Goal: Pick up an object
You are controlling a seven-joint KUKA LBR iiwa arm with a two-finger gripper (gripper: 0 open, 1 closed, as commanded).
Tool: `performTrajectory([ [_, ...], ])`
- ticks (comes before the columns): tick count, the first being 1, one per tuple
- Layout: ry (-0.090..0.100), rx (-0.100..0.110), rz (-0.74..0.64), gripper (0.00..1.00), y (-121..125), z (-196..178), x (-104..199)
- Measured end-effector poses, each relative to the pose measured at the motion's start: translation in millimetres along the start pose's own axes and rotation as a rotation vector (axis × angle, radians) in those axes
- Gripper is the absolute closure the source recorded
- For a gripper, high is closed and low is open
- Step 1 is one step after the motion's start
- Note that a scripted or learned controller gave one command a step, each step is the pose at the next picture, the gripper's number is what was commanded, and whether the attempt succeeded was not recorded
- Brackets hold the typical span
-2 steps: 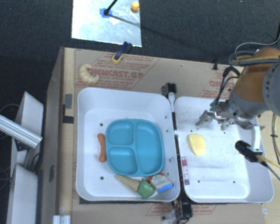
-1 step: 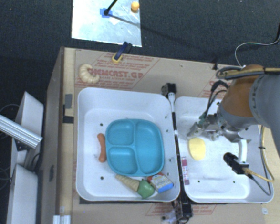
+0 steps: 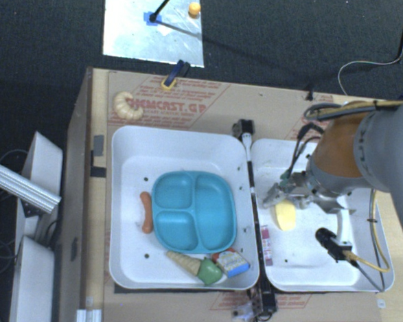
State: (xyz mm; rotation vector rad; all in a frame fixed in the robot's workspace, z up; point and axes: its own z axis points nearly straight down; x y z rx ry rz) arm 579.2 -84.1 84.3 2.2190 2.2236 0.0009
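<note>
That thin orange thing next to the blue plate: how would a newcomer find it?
Start at the left white bin, where a blue divided plate lies. Just left of the plate lies a hot dog, lengthwise on the bin floor. It is slim and orange-red, unlike the green and cone-shaped toys below the plate.

Cardboard sheet (image 3: 192,104) under both bins, printed red. Beige curled item (image 3: 126,105) on its far left corner, blue-yellow clip (image 3: 174,75) at its far edge. Foil sheet (image 3: 155,23) on dark carpet beyond, orange ball (image 3: 194,10) on it.
</note>
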Motion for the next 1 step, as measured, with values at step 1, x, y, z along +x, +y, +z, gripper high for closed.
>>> performTrajectory([
  [1,0.0,-0.002,0.0,1.0,0.7,-10.6,-0.4],
])
